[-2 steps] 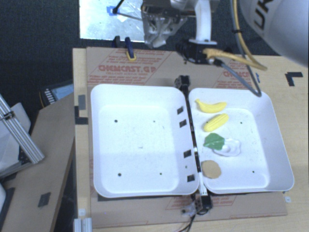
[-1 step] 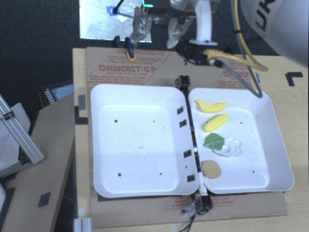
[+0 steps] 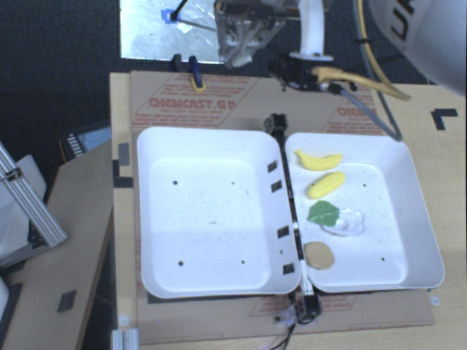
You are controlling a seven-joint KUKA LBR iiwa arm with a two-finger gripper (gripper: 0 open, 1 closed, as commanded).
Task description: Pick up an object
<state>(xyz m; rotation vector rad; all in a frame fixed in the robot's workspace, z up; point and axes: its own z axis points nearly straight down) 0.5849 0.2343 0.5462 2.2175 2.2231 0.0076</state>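
The tool (image 3: 239, 49) hung beyond the bins, jaw state unclear; a banana (image 3: 318, 160) lay in the right bin (image 3: 416, 195).

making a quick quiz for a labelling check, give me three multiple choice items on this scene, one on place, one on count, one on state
1. Which bin holds the objects?
A. the right bin
B. the left bin
C. both bins alike

2. How many yellow objects lie in that bin?
A. none
B. two
C. four

3. Where is the end effector relative to the objects?
A. closed around the green piece
B. pressing on the tan disc
C. raised beyond the bins' far edge, touching none of them

Answers:
1. A: the yellow banana, yellow corn-like piece, green leaf-shaped piece, white piece and tan disc all lie in the right bin.
2. B: the banana and the corn-like piece are the two yellow ones.
3. C: the end effector sits at the top of the view, well apart from every object.
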